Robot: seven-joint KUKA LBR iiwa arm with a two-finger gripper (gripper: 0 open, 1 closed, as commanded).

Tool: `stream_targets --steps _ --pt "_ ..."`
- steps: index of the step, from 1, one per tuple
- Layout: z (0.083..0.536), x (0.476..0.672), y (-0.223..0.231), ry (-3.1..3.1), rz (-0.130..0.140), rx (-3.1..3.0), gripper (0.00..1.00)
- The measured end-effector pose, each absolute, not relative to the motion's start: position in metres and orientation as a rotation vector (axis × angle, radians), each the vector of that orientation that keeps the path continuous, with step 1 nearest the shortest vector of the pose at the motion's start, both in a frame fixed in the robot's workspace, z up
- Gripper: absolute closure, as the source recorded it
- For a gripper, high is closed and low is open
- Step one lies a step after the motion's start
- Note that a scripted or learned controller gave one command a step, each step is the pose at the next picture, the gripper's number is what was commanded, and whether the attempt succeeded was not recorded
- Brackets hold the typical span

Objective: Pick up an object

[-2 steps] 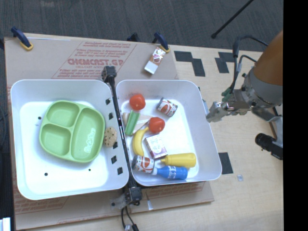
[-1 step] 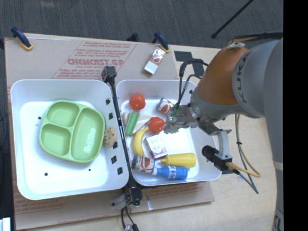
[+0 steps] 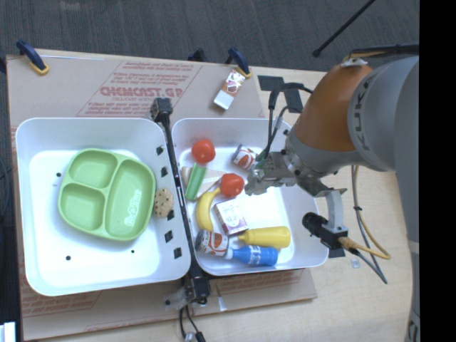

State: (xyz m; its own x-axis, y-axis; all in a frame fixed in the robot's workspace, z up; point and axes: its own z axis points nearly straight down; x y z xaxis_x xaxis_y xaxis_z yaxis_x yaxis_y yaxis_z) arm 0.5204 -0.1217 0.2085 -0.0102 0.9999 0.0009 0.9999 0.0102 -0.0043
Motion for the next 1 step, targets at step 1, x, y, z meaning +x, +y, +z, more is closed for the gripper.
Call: stream_targets --steps 1 --pt "0.2188 0.5214 -0.1216 -2.235 0.003 -2.203 1.0"
